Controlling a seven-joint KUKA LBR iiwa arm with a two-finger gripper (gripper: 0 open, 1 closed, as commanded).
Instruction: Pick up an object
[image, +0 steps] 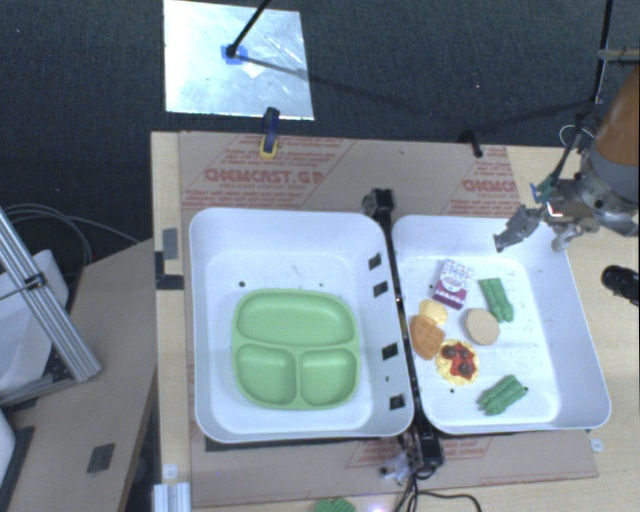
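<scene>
Right now my tool (545, 222) hangs over the upper right rim of the right bin (575, 395), holding nothing; how its fingers stand I cannot tell.
Small toy foods cluster mid-bin, left of and below me: they look light, stiff, a bit slick. I judge the purple carton (453, 283) easiest, pinched across its flat sides; the green pieces (496, 299) lie beside it.
</scene>
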